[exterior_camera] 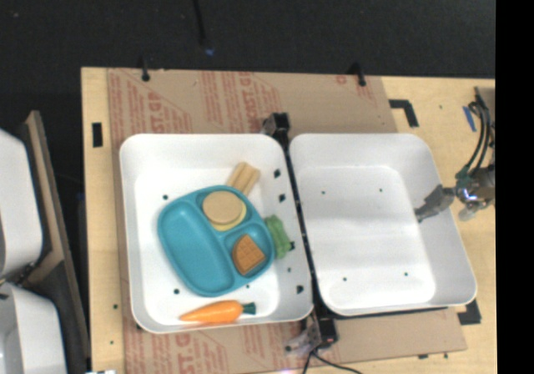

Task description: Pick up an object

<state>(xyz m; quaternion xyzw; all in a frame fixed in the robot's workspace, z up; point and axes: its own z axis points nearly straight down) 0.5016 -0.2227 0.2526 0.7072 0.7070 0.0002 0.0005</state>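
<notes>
Gripper (435, 202) at right bin's (367, 297) edge (jaw state unclear); carrot (219, 311) well apart.

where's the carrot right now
The carrot lies in the left bin, along its near edge, just below the blue tray.

A pale wooden bench (100, 222) fills mid-frame; two white bins, left (138, 197) and right (417, 155), sit directly on brown cardboard (192, 101).
</notes>
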